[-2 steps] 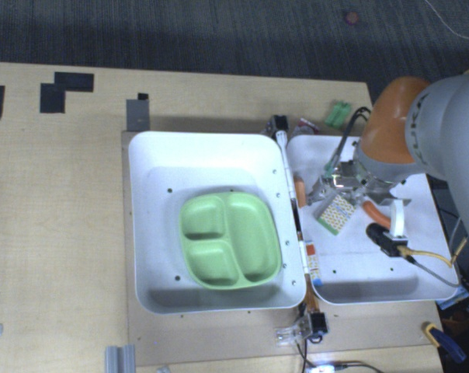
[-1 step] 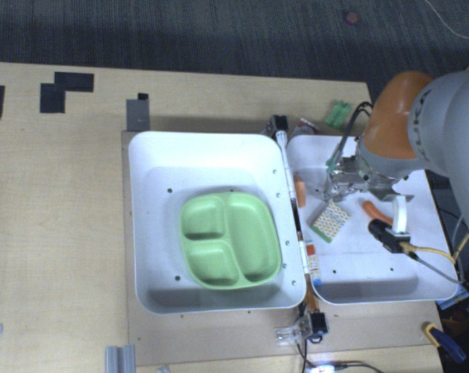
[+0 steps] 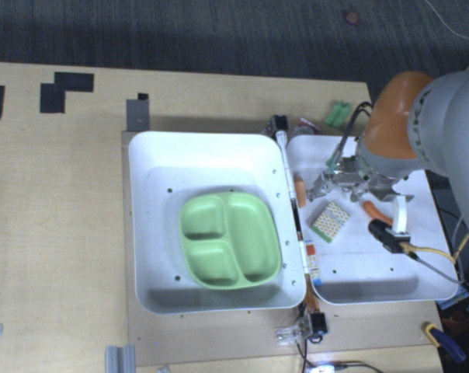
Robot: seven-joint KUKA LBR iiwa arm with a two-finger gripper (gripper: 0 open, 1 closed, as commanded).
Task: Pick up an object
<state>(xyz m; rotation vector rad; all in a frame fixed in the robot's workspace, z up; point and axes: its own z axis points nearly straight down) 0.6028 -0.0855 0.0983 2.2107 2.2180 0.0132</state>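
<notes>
My gripper (image 3: 333,186) hangs low over the right bin (image 3: 421,282), near its back left part, on the grey arm with the orange band. Just in front of it lies a small flat pad (image 3: 330,221) with a dotted green and tan pattern, tilted on the bin floor. An orange stick (image 3: 299,192) lies along the bin's left wall, to the gripper's left. Another orange piece (image 3: 373,209) shows to the right, below the wrist. Nothing can be seen between the fingers.
The left bin (image 3: 153,208) holds a light green divided plate (image 3: 230,238). A green object (image 3: 338,115) sits outside, behind the right bin. Dark clamps and cables line the divider between the bins and the front edge.
</notes>
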